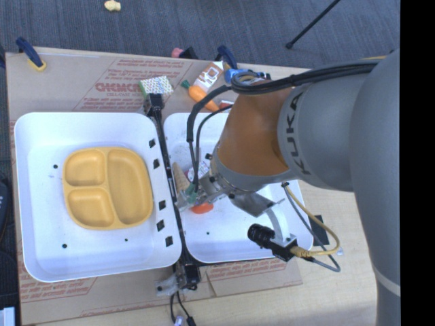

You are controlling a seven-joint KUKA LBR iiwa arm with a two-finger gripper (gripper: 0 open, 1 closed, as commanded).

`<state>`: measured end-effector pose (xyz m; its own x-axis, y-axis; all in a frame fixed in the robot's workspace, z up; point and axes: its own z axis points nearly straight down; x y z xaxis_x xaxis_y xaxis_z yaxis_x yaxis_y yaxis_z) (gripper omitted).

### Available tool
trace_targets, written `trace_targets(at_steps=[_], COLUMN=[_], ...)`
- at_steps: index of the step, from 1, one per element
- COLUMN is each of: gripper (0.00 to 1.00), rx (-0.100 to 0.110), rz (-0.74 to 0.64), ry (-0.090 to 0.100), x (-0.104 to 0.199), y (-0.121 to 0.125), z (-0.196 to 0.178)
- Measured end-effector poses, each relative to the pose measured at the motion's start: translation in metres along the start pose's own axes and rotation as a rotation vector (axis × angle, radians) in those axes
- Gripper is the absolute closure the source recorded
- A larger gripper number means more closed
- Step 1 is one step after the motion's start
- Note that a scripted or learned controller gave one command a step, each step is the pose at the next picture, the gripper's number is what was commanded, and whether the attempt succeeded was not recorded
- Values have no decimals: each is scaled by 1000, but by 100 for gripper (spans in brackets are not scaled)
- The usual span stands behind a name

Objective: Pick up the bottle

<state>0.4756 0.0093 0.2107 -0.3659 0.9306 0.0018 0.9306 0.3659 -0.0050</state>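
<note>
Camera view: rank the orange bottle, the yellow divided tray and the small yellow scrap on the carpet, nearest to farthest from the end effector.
1. Orange bottle: past the right bin's far rim, up-view from the end effector.
2. Yellow divided tray: in the left bin.
3. Small yellow scrap: on the carpet at upper left, beyond the bench.

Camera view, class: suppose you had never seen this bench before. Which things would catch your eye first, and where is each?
The big grey arm with its orange band comes first, covering much of the right bin. Next is the yellow divided tray in the middle of the left bin. An orange bottle lies on the cardboard above the right bin.
</note>
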Motion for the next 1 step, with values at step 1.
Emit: trace_targets(at_steps=[1], gripper=[100], rx=[-4], rz=[-348], ry=[-3], x=[44], y=[18], z=[-37])
